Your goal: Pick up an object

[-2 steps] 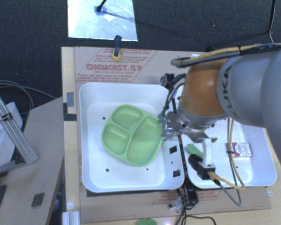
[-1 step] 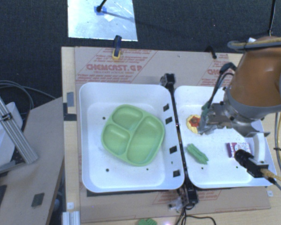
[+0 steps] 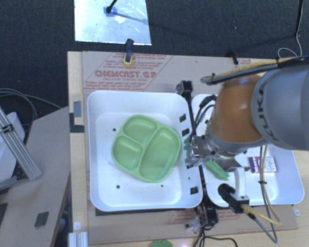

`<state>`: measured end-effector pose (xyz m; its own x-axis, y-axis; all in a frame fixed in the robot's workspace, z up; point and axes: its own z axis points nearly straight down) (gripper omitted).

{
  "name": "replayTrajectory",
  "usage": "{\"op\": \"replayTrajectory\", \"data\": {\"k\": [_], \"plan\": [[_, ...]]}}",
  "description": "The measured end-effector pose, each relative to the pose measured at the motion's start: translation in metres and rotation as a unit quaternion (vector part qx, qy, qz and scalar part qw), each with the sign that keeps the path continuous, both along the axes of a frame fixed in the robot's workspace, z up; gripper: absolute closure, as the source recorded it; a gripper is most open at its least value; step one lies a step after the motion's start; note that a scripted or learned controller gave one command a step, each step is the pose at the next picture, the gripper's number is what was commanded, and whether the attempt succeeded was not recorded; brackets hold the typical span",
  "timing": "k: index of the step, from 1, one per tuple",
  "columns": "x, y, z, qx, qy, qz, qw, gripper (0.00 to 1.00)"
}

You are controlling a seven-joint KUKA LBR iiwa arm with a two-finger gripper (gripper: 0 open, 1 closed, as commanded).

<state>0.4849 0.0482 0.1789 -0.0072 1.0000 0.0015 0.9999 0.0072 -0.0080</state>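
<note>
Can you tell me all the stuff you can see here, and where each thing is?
divided plate: one, light green, three sections, lying in the left bin
left bin: one, white, shallow, on the bench
right bin: one, white, shallow, beside the left bin, mostly covered by the arm
small green thing: one, green, in the right bin under the arm's wrist; too hidden to name
small card or packet: one, white with purple marks, in the right bin
shiny sheet: one, silver, on the dark floor above the bench
yellow clamp: one, yellow and dark, at the bench's top edge
arm: one, grey with an orange band, reaching in from the right over the right bin
</note>
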Motion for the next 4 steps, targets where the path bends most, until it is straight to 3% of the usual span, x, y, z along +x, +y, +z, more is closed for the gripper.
{"op": "replayTrajectory", "data": {"k": [1,2,3,4], "plan": [[0.002,-0.003,0.005,-0.0005,-0.004,-0.003,1.0,0.0],[0.003,0.021,0.041,0.0001,-0.007,-0.001,1.0,0.0],[0.049,-0.028,0.006,-0.0011,-0.005,-0.005,1.0,0.0],[0.038,-0.122,0.006,-0.003,-0.004,-0.008,1.0,0.0]]}}
